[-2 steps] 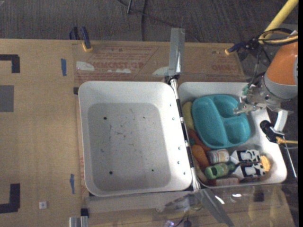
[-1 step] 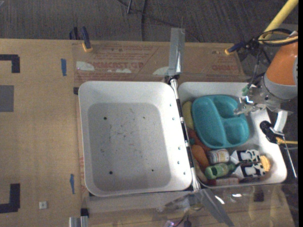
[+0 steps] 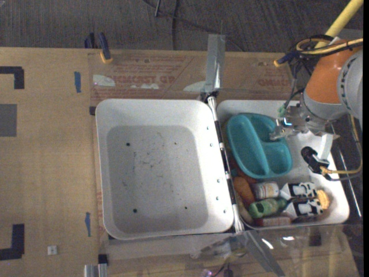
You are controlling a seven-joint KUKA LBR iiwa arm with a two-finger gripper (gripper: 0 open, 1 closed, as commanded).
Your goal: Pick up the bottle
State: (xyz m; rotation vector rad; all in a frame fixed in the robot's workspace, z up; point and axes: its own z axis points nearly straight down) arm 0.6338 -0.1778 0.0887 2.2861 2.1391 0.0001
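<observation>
A green bottle [image 3: 267, 207] lies on its side near the front of the right bin [image 3: 340, 203], packed among other items. My gripper [image 3: 280, 131] hangs over the back half of that bin, above the right rim of a teal bowl [image 3: 256, 146]. It is well behind the bottle and apart from it. Nothing shows in its grasp. The grey arm with its orange band [image 3: 326, 79] reaches in from the right.
Around the bottle lie an orange item [image 3: 244, 188], a small pale jar [image 3: 266, 190] and a black-and-white toy [image 3: 304, 199]. A black part with a yellow cable [image 3: 313, 158] hangs right of the bowl. The left bin [image 3: 155, 105] stands beside it, past the shared rim.
</observation>
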